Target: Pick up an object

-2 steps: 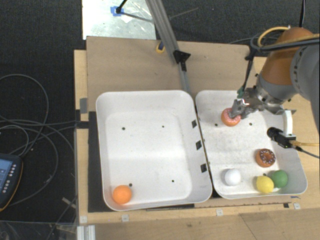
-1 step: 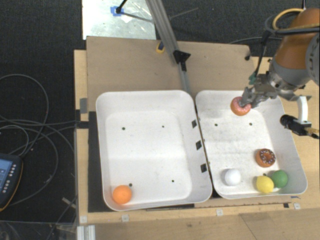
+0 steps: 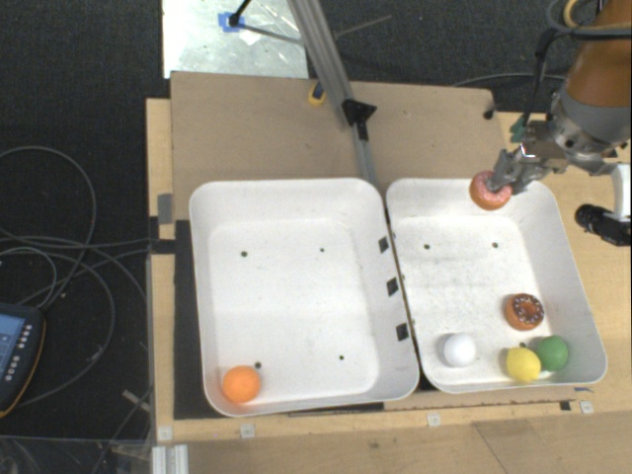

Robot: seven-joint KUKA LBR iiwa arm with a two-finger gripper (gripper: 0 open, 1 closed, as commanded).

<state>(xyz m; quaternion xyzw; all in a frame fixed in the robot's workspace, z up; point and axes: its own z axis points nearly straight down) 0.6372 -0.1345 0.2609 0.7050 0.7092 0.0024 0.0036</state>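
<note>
Gripper (image 3: pixel 513 171) sits over the far edge of the right bin (image 3: pixel 568 255), near its far right corner, with a pink frosted donut (image 3: pixel 489 192) right at the fingertips; donut looks pinched between the fingers, fingers narrow and closed on it, though the contact is small in view and partly hidden by the wrist. Donut hangs at the bin's far rim, slightly toward the left of the fingers, apparently lifted off the bin floor. Arm (image 3: pixel 597 77) comes in from the right, orange band above the grey wrist, cables looping at the top right. Rest of the right bin: chocolate frosted donut (image 3: pixel 524 311) near the right wall toward the near side; white ball (image 3: pixel 457 350) at the near edge, left of centre; yellow lemon-shaped item (image 3: pixel 522 363) and green ball (image 3: pixel 552 353) touching each other in the near right corner. Left bin (image 3: pixel 212 265): orange ball (image 3: pixel 241 384) in the near left corner, well apart from everything else. Bins sit side by side, joined by dark clips along the shared edge. A grey pole (image 3: pixel 326 57) slants across the far part of the bench (image 3: pixel 434 117). No readable labels, brands or writing anywhere; a dark handheld device (image 3: pixel 15 349) at the left on the floor has a lit screen, text too small to read
</note>
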